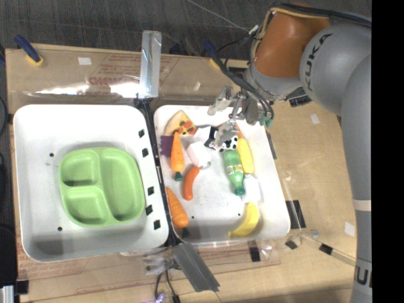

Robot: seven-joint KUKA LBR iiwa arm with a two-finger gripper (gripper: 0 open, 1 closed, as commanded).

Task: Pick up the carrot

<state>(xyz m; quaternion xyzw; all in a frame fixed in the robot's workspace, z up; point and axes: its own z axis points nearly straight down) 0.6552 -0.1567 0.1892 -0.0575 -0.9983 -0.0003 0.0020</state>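
Carrot [177,154] at centre of frame, in right bin [278,188], long axis up-down — lower left of gripper [235,109], fingers' state impossible to tell.

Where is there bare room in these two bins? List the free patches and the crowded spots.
Free: the left bin's white floor all around the green divided plate; in the right bin, the floor patch between the sausage, green bottle and banana. Crowded: the right bin's far half, where carrot, pizza slice and corn cluster below the gripper.
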